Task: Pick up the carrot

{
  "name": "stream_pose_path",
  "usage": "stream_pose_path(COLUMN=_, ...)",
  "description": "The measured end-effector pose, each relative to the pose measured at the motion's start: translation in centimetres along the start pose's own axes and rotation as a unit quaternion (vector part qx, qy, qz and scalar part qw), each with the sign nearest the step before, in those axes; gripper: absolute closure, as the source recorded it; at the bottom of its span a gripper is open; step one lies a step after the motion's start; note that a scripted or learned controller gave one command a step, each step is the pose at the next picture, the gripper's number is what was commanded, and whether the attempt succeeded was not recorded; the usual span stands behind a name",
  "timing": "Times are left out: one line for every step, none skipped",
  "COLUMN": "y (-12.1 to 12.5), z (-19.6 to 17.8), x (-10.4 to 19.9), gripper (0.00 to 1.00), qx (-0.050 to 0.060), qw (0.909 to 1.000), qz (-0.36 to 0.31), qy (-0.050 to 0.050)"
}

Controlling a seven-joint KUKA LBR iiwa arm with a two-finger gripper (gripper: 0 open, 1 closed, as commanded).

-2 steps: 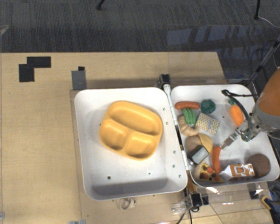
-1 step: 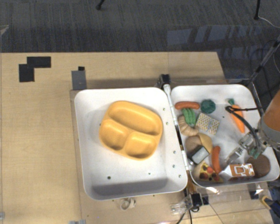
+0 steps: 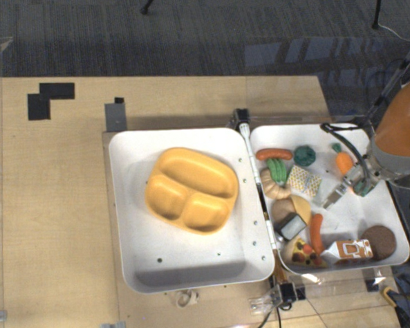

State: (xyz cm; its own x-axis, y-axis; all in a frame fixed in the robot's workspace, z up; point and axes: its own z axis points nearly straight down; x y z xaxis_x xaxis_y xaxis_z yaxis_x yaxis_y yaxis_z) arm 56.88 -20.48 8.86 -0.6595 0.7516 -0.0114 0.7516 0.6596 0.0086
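Carrot point(image 3: 343, 162) in right bin point(image 3: 395, 214) — tool point(image 3: 340, 192) beside it

The arm point(image 3: 401, 130) is cut off by the right edge. The claw point(image 3: 334, 195) is too small to judge its fingers.

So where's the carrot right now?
The carrot lies in the right bin, near its far right corner. The gripper sits just below it, and a dark green round toy lies to its left.
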Motion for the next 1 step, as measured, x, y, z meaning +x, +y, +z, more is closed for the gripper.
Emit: stream_pose_path(y=5.81, z=0.19, x=-4.33, gripper=0.0, qx=-0.001, qw=0.9926, qz=0.122, qy=0.004)
